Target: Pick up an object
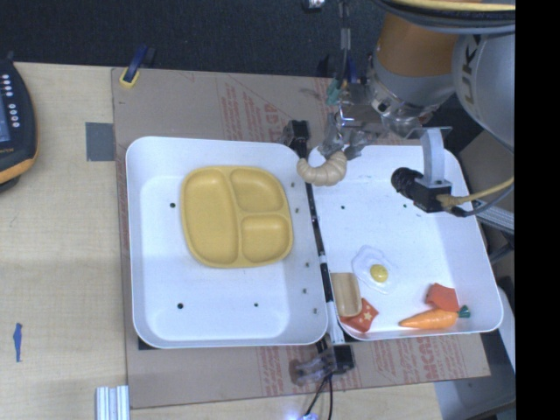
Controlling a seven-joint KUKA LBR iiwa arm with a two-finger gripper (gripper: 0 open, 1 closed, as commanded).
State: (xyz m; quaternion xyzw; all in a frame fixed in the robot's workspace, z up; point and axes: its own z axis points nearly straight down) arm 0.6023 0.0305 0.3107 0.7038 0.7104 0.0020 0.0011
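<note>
Tan croissant (322, 171) sits at the right bin's (472, 234) upper-left corner, clasped between the fingers (337, 151) of the gripper (334, 157). Grasp step looks made; next calls for a straight lift clear of the rim.

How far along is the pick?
Done: the gripper is at the right bin's top-left corner, with the croissant just under its fingers. In hand: the croissant looks gripped, possibly lifted; contact is hard to confirm. Left: a clear lift. Fried egg and carrot lie untouched.
</note>
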